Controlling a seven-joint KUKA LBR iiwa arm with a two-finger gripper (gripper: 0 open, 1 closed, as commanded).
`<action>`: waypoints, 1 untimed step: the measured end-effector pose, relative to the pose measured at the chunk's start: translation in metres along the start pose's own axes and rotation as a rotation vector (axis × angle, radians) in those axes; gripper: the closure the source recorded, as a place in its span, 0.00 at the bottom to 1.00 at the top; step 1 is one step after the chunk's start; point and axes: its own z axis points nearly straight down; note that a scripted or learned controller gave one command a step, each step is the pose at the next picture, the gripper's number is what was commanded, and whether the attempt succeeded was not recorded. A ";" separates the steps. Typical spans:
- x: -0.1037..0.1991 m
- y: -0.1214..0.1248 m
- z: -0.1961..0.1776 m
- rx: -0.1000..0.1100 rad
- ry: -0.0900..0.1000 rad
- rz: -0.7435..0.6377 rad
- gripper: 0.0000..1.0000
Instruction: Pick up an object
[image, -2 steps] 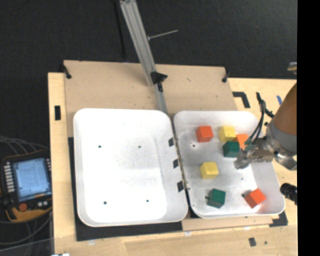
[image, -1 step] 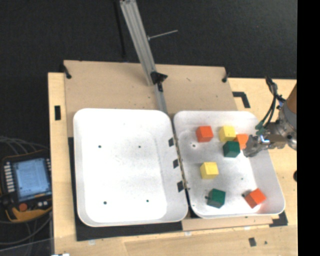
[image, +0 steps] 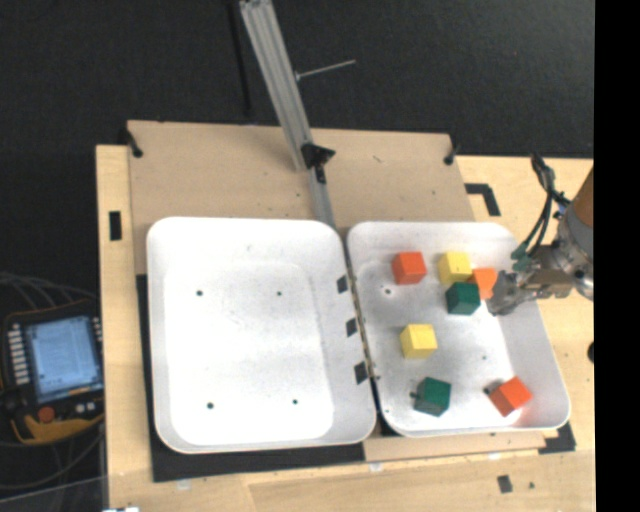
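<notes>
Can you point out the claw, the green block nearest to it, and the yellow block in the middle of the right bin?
Claw (image: 503, 296): camera view, at its tip.
Green wooden cube nearest the claw (image: 462, 298): camera view, top face.
Yellow wooden cube mid-bin (image: 418, 340): camera view, top face.

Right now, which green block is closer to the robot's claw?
The upper green block, beside the yellow one, sits closer to the gripper. The other green block lies near the bin's front edge.

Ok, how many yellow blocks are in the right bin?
2. One yellow block sits near the far wall beside the green block; the other lies mid-bin. The gripper may hide more at the right wall.
</notes>
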 end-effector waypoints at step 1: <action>0.037 0.028 0.001 0.000 0.002 0.001 1.00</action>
